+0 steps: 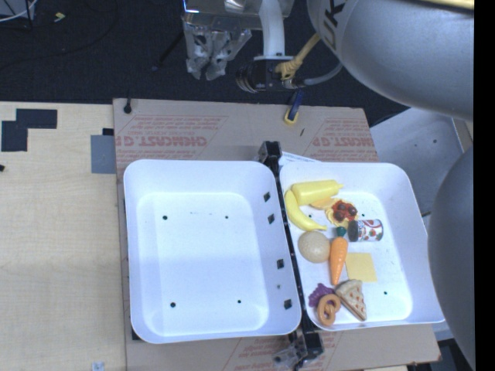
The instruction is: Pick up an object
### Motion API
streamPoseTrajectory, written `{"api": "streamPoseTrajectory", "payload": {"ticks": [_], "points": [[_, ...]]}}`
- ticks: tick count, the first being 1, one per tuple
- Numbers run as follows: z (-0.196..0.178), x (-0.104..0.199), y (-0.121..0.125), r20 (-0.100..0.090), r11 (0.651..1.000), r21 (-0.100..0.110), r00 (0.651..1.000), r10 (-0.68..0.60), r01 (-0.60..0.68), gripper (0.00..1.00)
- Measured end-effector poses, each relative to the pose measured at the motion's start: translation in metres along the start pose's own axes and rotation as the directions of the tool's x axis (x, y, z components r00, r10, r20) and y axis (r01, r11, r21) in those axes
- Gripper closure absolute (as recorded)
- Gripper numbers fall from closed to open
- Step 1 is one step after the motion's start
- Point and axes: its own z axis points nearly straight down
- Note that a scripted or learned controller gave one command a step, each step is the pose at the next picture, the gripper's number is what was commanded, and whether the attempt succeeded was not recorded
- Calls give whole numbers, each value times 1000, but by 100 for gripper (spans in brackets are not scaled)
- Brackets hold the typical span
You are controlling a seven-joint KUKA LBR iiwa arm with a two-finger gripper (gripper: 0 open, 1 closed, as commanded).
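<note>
Tool (210, 52) is hovering high above the desk, jaw state unclear, with the toy pile's carrot (337, 260) lying toward 5 o'clock in the right bin (398, 188), long axis 12-to-6.

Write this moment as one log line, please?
arm: raised above bench | gripper: high, beyond bins | right bin: banana, carrot, can, other toy food

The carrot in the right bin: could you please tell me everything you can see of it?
The carrot is a small orange toy, plastic by its look, with a green cap at its top end. It lies flat in the right bin, pointed tip toward the camera. A beige round piece sits against its left, a yellow square slice at its right.
</note>
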Motion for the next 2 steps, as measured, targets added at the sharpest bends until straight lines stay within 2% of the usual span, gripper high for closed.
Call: {"api": "streamPoseTrajectory", "payload": {"ticks": [1, 2], "points": [[222, -3, -36, 11, 999, 31, 1000, 8, -8, 100], [85, -12, 1, 1, 1000, -1, 1000, 7, -7, 100]]}}
